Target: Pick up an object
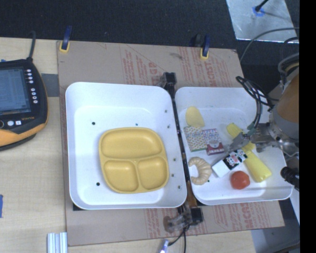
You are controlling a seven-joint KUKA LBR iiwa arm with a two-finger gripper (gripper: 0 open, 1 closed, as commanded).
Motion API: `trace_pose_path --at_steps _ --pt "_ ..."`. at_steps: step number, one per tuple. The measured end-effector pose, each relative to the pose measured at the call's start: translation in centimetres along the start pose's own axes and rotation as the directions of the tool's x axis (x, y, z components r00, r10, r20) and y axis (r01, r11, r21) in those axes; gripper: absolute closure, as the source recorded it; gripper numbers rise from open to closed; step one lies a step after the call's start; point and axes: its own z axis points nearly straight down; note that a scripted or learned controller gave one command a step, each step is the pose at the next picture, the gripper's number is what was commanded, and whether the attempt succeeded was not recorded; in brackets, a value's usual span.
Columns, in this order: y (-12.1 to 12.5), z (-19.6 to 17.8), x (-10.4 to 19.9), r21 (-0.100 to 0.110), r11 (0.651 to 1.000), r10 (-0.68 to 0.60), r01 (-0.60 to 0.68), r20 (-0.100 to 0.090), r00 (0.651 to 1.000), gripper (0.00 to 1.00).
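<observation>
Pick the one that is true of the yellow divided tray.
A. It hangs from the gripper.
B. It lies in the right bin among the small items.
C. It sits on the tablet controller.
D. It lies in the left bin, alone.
D. The yellow divided tray lies flat on the floor of the left bin, while the tomato and the other small items lie in the right bin.

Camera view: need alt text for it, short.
The grey arm's claw hangs over the right white bin among small items: a red ball, yellow cylinder, ring-shaped pastry and patterned card. The left white bin holds a yellow three-compartment plate.
</observation>
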Motion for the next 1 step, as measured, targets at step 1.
trace_pose_path --at_steps 1 --pt "5.79 5.07 -0.53 -0.003 1.0 -0.001 0.001 0.001 1.0 0.0"
